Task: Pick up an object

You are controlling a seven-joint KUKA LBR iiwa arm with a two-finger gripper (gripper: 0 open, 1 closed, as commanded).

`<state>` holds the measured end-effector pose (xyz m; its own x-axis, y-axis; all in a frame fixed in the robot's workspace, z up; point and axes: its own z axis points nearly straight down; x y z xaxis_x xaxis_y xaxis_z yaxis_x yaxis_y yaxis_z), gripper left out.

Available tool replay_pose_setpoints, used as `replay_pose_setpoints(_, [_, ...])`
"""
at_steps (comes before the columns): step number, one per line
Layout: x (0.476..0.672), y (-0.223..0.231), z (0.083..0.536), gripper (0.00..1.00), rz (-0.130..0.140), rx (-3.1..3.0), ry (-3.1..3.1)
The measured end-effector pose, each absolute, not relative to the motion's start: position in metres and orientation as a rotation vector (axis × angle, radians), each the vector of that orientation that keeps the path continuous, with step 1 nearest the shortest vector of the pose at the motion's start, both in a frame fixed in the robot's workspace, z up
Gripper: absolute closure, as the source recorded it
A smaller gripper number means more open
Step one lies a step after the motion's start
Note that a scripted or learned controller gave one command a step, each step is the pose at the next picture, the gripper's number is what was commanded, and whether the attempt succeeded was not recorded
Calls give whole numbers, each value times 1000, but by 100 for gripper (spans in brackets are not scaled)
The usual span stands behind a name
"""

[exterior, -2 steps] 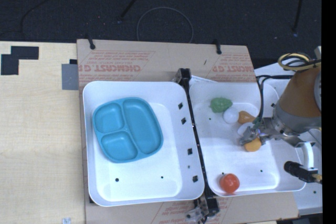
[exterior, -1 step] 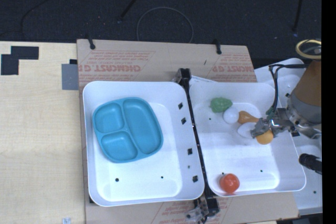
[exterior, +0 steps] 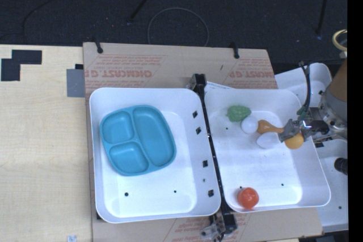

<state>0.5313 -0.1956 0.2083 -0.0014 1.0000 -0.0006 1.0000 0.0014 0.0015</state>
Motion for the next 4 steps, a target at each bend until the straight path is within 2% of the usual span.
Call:
replay_pose_setpoints(1, [524,-137,208,100,0,2220,2230])
replay_pose_setpoints(4, [519,1,221,100,-3,2221,2229])
